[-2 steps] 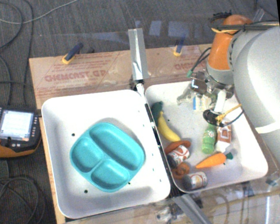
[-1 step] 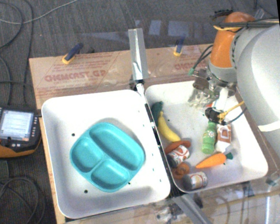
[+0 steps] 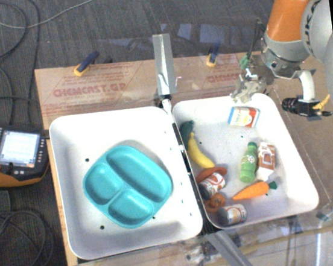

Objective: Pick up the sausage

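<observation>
The sausage, a short reddish-brown curved piece, lies in the right bin near its left wall, resting against a small red-and-white can. A banana lies just behind it. My gripper hangs over the back rim of the right bin, well behind and to the right of the sausage, close to a small white and orange box. Nothing is visibly held in it.
The right bin also holds a green bottle, a small carton, a carrot, a brown lump and a tin. A teal divided plate lies in the left bin. A handheld pendant sits at far left.
</observation>
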Motion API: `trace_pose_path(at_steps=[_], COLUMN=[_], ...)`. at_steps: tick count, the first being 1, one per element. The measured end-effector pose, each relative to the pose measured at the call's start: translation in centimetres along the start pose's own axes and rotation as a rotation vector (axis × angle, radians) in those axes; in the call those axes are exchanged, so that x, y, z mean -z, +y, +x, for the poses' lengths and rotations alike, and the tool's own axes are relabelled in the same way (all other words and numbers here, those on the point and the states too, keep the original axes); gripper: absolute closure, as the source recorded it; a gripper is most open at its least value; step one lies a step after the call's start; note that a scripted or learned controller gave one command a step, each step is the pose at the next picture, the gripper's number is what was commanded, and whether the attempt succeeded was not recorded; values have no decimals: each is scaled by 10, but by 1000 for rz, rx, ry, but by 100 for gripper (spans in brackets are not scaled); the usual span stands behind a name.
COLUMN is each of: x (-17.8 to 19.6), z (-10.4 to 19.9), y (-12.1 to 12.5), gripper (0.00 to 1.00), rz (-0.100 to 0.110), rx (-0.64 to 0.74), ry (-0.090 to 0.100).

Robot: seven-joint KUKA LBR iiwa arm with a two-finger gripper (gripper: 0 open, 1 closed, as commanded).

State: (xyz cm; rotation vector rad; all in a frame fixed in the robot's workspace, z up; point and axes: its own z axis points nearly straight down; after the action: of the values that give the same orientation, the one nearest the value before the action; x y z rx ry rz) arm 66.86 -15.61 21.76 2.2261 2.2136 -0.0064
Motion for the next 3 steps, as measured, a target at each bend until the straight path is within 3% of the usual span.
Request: trace_pose_path(at_steps=[1, 2, 3], x=[73, 68, 82], z=[49, 101, 191], y=[-27, -39, -8], gripper=[100, 100, 100], rz=[0, -1, -3], rx=[160, 397, 645], ry=[2, 4, 3])
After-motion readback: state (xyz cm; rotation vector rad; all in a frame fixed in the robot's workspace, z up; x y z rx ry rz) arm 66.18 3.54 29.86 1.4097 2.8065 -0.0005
